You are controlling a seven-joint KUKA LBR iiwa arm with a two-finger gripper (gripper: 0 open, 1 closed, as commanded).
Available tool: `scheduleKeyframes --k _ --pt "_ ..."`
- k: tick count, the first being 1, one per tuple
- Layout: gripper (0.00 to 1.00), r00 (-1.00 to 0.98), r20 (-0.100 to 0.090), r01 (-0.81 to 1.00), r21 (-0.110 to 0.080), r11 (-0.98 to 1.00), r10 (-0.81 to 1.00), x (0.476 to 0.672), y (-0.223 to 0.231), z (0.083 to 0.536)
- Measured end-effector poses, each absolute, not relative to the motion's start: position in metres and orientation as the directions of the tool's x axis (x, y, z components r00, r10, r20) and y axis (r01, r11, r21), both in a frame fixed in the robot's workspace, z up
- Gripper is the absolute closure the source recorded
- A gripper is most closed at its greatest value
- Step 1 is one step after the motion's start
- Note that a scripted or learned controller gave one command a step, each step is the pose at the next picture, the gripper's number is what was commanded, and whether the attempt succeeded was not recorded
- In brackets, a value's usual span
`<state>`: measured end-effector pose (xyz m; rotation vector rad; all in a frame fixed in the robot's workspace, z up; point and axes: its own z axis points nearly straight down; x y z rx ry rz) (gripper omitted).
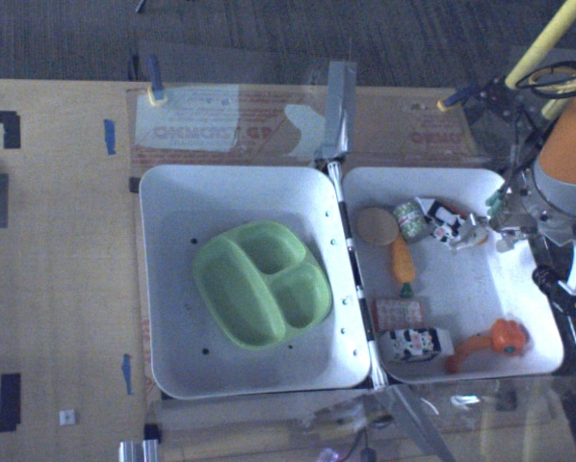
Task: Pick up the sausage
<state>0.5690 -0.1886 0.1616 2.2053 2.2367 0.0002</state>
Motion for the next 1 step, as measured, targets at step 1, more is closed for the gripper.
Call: scheduleKeyframes --k 1 --pt "0.00 0.144 0.011 0.990 -0.004 -0.144 0.990 0.4811 -0.2165 0.0850"
